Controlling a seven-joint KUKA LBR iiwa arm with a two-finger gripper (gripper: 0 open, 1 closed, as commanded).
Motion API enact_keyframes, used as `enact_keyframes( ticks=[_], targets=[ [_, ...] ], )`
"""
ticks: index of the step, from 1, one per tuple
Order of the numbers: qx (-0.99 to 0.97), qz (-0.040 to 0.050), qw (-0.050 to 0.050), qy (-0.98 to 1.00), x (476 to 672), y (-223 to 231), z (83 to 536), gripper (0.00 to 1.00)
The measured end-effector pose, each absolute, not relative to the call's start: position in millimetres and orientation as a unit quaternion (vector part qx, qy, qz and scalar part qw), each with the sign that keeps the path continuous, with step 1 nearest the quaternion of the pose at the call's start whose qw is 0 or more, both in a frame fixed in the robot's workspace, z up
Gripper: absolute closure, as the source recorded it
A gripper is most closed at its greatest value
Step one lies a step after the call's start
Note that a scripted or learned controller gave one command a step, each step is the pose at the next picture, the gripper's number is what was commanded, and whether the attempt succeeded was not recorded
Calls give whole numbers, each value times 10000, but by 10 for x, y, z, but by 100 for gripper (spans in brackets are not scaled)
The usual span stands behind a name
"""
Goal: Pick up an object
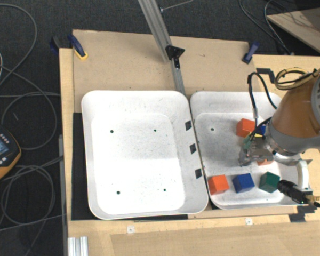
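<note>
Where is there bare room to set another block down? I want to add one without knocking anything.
The left bin offers bare floor wall to wall. In the right bin, the strip along the divider is free. Crowded: its front edge, with orange block, blue block and green block, and around the gripper.

Two white bins (pixel 96 143) sit side by side — two orange blocks (pixel 219 183), one blue block (pixel 243 182) and one green block (pixel 269 182) at lower right.
</note>
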State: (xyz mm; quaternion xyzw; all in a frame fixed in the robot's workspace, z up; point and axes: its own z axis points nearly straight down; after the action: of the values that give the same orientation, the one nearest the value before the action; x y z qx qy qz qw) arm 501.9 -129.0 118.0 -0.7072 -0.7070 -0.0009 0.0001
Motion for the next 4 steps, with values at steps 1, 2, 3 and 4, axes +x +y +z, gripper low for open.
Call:
enact_keyframes(
  ticks=[1,2,3,4],
  targets=[
    [-7061,-23,-32,-7081,5050,-1223,1799,100],
    [-7064,-19,-30,-7078,5085,-1234,2234,100],
    [-7063,-24,-39,-7079,5181,-1250,2840,100],
    [-7051,-1,16,-7091,5311,-776,2685,100]
  ],
)
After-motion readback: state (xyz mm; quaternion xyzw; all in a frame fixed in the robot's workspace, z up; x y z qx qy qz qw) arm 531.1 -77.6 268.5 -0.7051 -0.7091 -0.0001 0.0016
